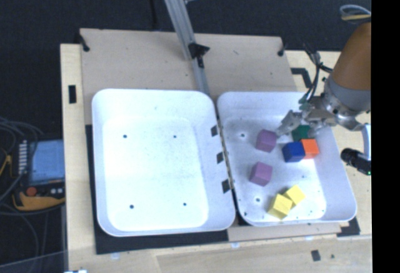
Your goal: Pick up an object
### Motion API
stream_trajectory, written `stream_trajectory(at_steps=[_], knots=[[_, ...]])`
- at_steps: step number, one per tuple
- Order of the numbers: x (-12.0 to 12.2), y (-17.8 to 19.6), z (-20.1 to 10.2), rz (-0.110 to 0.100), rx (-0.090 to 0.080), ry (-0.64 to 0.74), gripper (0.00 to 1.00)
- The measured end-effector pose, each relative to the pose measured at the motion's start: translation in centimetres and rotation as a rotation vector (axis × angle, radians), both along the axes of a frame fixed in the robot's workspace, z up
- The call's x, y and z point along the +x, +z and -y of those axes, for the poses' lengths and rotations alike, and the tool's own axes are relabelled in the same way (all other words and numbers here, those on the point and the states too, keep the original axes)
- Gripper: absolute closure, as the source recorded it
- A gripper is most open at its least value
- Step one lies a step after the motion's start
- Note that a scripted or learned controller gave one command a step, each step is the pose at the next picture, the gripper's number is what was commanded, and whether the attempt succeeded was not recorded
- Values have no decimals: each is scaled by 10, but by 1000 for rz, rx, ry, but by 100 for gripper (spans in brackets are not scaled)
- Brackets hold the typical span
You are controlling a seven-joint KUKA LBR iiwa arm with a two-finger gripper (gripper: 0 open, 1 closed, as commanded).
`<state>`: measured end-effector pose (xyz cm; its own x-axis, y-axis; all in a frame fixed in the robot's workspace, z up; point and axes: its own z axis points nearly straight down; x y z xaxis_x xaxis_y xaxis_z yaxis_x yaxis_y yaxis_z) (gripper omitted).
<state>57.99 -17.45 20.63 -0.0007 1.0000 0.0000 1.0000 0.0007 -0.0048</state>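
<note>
**Claw low over the right bin, blocks loose beneath it**

The right bin [250, 106] serves as landmark. It is a shallow white tray with rounded corners and a smooth, lightly speckled floor, sitting on a pale table [181, 56]. A matching left bin [106, 109] lies against its left side.

All the blocks lie inside the right bin. They are small cubes with flat matt faces and crisp edges, each a plain solid colour. One purple block [267, 140] sits near the bin's middle; a second purple block [261, 173] lies below it, apart from it. A blue block [292, 152] rests towards the bin's right side, with an orange block [310, 148] touching its right face. A green block [302, 132] sits just above those two and is partly hidden by the arm's tooling. Two yellow blocks, one [281, 205] low and one [295, 194] just up and right of it, lie together near the bin's lower edge, corner to corner.

The claw [294, 122] is over the upper right part of the bin, just above the blue block and right of the upper purple block. Its metal parts are grey and blurred. Whether its fingers are spread or closed cannot be told, and no block is seen between them.
</note>
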Motion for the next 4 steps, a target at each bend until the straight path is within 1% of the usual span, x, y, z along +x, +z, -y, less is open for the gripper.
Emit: stream_trajectory(at_steps=[1,2,3,4], knots=[[-1,-53,11,1,-1,-1,0],[6,-79,15,28,-10,-3,0],[7,-69,18,34,-14,-9,100],[12,-24,21,11,-3,2,100]])
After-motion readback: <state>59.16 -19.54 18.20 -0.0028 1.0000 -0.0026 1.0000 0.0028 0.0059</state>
